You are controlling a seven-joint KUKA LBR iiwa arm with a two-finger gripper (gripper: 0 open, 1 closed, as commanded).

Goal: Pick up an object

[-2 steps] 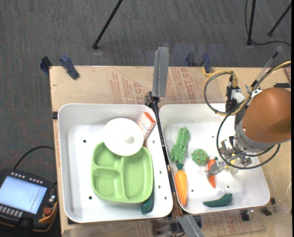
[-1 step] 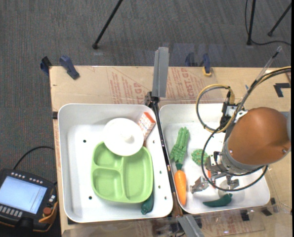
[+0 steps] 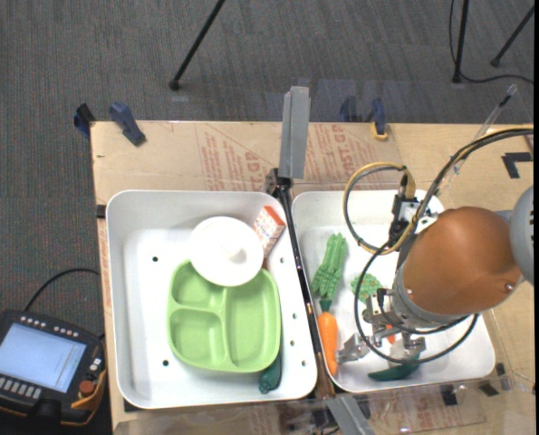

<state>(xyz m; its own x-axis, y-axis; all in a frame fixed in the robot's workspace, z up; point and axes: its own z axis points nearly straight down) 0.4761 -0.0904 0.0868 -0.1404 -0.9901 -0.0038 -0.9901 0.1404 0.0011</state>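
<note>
Orange shows first in the camera view, on the band above the wrist of the arm (image 3: 455, 261), which hangs low over the right bin (image 3: 482, 356) with its gripper (image 3: 378, 333) down among the toys. We cannot tell whether the jaws are released or clenched, since the wrist hides much of them and nothing shows plainly between them. Just beside the gripper lies a carrot (image 3: 328, 338) along the bin's left wall, above it a green leafy toy (image 3: 330, 265), and close by a small broccoli piece (image 3: 367, 285); a dark green piece (image 3: 396, 370) lies under the wrist near the front wall. We judge the carrot the nearest candidate: to do this well we would straddle it across its narrow width, keep clear of the wall, and close before lifting straight up. We count two white bins on the counter (image 3: 206, 152). In the left bin (image 3: 129, 243) we count one green divided tray (image 3: 224, 320), one white round plate (image 3: 227, 251) overlapping its upper edge, one small orange-and-white carton (image 3: 269, 227), and one dark green item (image 3: 270, 379) at the front rim.
</note>
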